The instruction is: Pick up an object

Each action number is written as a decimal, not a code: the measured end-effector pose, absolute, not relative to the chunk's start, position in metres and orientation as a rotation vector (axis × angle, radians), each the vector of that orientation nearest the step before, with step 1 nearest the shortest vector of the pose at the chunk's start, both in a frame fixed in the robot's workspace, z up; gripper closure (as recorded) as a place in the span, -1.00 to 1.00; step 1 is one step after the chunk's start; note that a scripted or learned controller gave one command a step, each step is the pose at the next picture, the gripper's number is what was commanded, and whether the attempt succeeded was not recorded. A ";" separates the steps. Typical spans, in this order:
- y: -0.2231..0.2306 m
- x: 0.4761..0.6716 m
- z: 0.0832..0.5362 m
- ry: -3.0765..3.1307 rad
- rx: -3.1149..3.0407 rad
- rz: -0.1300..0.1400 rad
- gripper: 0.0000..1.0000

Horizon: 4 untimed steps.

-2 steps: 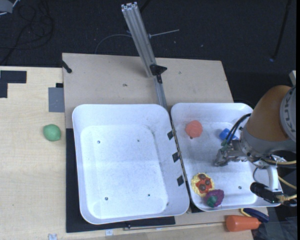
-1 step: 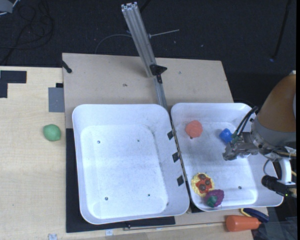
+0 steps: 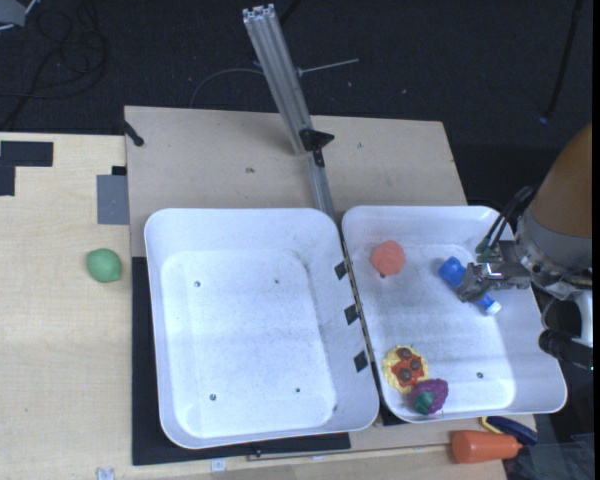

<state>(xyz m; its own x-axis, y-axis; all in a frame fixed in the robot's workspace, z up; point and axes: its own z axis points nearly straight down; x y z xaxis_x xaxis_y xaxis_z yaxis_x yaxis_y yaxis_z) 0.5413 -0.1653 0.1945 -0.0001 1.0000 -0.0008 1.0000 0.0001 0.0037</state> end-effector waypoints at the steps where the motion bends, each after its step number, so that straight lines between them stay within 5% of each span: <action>1: -0.167 0.552 0.248 2.219 2.219 0.004 1.00; 2: -0.168 0.552 0.293 2.219 2.220 0.002 1.00; 4: -0.062 0.546 0.256 2.227 2.219 -0.001 1.00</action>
